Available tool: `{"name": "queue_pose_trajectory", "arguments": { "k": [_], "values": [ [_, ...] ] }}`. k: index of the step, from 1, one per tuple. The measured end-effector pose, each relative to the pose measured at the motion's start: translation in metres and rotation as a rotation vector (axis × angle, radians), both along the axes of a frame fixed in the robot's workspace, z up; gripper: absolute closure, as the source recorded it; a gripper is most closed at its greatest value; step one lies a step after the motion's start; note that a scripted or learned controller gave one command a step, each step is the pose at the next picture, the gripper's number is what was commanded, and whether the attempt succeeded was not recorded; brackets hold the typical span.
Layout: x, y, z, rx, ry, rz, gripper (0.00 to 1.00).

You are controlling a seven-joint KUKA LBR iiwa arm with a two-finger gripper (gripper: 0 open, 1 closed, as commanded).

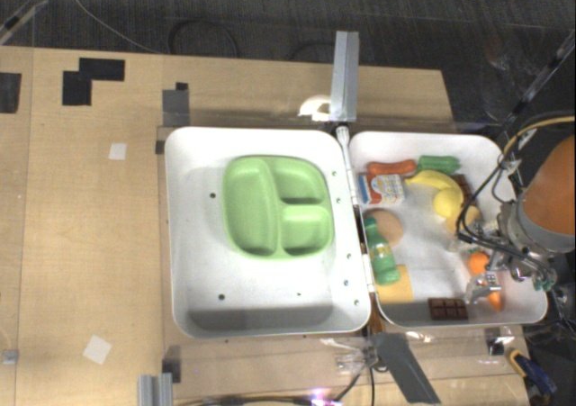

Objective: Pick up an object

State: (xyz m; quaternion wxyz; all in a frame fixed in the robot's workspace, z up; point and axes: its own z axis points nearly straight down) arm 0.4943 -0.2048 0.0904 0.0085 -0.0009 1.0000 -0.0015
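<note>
The gripper (486,285) hangs low over the right bin (423,276) near its right edge, beside an orange object (478,263); I cannot tell its finger state. Approach step; next it must close squarely on something

Reaches in from the right edge, arm (551,193) grey with a broad orange band above the wrist. Bends down over the near right corner of the right-hand bin (450,138). Carries black cables looping off the wrist toward the upper left. Ends in the tool (487,285), low and pointing down and to the left, metal parts pale against the white. Possibly touching the bin floor; too blurred to say.
</note>
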Motion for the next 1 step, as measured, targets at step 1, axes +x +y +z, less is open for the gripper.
{"name": "queue_pose_trajectory", "arguments": {
  "k": [1],
  "values": [
    [-0.0006,0.0002,0.0000,-0.001,-0.001,0.000,0.00]
  ]
}}
